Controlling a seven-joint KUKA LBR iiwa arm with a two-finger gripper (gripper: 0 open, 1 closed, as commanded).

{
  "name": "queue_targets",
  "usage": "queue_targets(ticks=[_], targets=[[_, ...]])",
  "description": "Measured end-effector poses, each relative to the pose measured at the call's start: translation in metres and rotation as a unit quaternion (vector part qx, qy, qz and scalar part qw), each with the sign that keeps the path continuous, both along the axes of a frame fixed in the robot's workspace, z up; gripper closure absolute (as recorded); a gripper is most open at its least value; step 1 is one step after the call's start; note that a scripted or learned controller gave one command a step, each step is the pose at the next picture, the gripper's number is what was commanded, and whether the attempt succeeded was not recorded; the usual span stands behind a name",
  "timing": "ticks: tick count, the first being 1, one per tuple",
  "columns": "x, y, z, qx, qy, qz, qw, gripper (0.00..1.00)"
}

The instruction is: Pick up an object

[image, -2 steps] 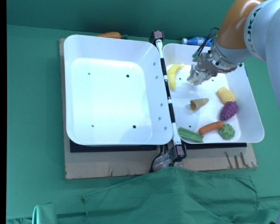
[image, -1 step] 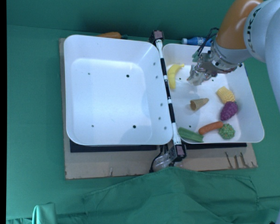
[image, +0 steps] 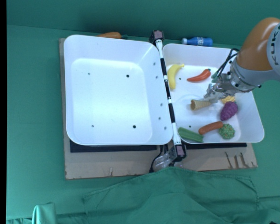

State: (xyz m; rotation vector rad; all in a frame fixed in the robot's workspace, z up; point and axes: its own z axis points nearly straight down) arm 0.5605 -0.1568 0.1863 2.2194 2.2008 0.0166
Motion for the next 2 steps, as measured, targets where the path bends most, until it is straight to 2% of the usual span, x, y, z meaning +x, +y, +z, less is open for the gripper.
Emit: queue_targets(ticks=[1,2], targets=[[0.0024,-0.0003,0.0131,-0.003,-0.003,0.0,1.0,1.0],[0.0022,0.0013,0.012,-0.0012,-0.002,0.001,1.0,0.0]])
